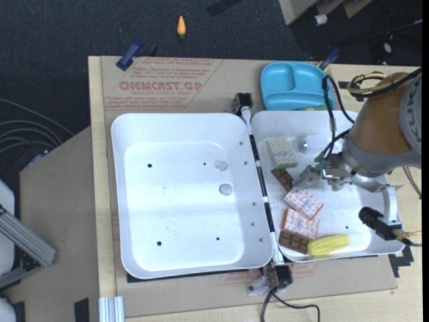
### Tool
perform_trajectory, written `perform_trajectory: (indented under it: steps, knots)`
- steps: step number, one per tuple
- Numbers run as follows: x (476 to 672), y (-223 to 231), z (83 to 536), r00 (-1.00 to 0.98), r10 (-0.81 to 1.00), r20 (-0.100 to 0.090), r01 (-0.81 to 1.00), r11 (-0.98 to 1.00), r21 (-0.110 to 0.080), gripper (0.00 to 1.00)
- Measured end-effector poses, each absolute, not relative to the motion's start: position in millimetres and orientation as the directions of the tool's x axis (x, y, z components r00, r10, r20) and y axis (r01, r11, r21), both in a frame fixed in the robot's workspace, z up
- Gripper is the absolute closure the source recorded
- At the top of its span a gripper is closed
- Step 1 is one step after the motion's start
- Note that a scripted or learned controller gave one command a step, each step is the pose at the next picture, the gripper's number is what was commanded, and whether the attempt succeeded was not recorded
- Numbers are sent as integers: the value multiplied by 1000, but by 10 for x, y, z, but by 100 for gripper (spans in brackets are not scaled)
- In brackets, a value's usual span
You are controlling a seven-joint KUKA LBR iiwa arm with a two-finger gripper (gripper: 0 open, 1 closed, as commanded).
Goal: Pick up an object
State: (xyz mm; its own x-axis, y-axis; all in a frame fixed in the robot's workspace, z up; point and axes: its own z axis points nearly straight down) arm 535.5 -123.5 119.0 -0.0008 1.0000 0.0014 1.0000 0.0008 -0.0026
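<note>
Presently, the candidates for picking all lie in the right bin [348, 250]: a yellow corn-shaped toy [327, 245] against the near wall, a brown chocolate-like block [292, 241] just beside it, two red-and-white checked packets [301, 212] stacked loosely above that, a pale printed box [281, 152] near the far end, and a small dark brown piece [282, 178] between box and packets. The claw [320, 172] hangs low in the middle of this bin, close to the packets and the brown piece; whether it is apart or together cannot be told from this angle, and nothing is seen held.

In my judgement the step in hand is the descent onto a target. The box looks the soundest choice: rigid, flat-sided, standing clear of its neighbours. The packets appear thin and soft, apt to slip; the corn is rounded, glossy and crowded against the wall.

The left bin [134, 200] is smooth white plastic. A blue moulded tray [291, 84] rests on the worktop [167, 86] beyond.
</note>
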Motion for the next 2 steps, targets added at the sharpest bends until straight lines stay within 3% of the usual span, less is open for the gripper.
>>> perform_trajectory:
  steps: [1, 2]
  knots:
    - [5721, -905, 843, -1, 1000, 0, 1000, 1, 1, 0]
    - [5725, -908, 943, 0, 1000, 0, 1000, 0, 3, 100]
